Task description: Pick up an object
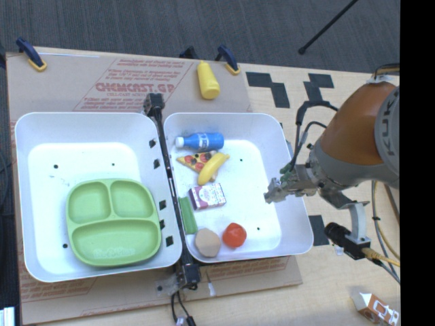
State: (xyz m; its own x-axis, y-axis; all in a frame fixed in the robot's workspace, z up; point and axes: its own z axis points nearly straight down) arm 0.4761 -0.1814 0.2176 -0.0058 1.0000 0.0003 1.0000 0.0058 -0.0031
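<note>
The right bin (272, 129) holds a blue bottle (202, 141), a pizza slice (194, 161), a yellow banana (212, 168), a small purple carton (207, 197), a green stick (187, 213), a tan ball (207, 242) and a red tomato (234, 235). My gripper (276, 191) hangs over the right side of this bin, to the right of the carton and above the tomato. Nothing shows between its fingers.
The left bin (41, 134) holds a green divided plate (113, 221). A yellow bottle (207, 80) lies on the cardboard behind the bins. Blue clamps (31, 53) sit at the board's back edge. The arm's grey and orange body (357, 141) fills the right side.
</note>
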